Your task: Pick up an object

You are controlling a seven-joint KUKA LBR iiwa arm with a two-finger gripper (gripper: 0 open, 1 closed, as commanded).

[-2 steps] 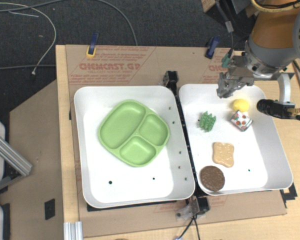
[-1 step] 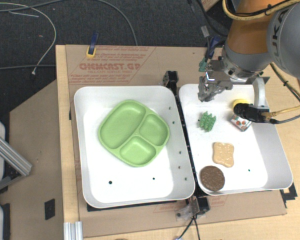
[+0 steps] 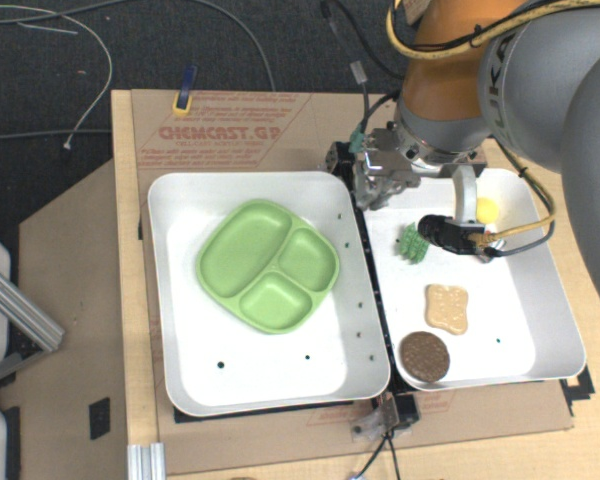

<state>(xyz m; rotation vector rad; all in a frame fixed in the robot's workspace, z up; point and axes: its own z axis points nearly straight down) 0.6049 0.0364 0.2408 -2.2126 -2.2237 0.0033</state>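
Nothing is lifted yet: beside the green three-compartment plastic plate (image 3: 268, 265), in the neighbouring white bin (image 3: 540, 308), the arm's gripper (image 3: 382, 180) hangs over the far corner, finger state unreadable, near the small green broccoli-like toy (image 3: 413, 244).

Bright, even overhead light, soft shadows, mild glare on white bins (image 3: 180, 268), slightly soft focus.

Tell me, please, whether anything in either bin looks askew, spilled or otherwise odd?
Only small things. The green divided plate sits turned at an angle to the left bin's walls. In the right bin, the brown round piece lies hard in the near-left corner. Nothing looks spilled or damaged.
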